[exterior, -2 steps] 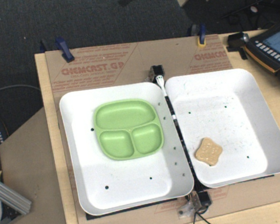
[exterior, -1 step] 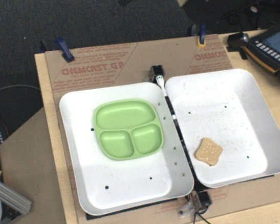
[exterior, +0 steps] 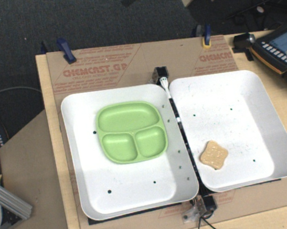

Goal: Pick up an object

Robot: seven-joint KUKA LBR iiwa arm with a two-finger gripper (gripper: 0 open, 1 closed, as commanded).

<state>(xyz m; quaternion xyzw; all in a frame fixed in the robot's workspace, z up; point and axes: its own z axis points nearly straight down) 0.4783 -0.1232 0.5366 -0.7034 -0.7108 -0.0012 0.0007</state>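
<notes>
Tan, one flat biscuit-like piece [exterior: 214, 155] lies in the near left part of the right bin [exterior: 246, 89]. Farther off and left, one green three-compartment tray [exterior: 132, 131] sits in the left bin [exterior: 86, 161]. Two white bins rest side by side on the counter [exterior: 53, 76].

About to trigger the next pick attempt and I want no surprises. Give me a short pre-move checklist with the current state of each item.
1. Pickable target present: tan cracker-like piece lies in the right bin. Ok.
2. Target free of neighbours: nothing touches it. Ok.
3. Target away from walls: it sits near the bin's left wall, though apart from it. Ok, with care.
4. Second candidate: green divided tray rests flat in the left bin. Ok.
5. Tray graspable: wide and low, likely awkward for two fingers. Cannot tell.
</notes>
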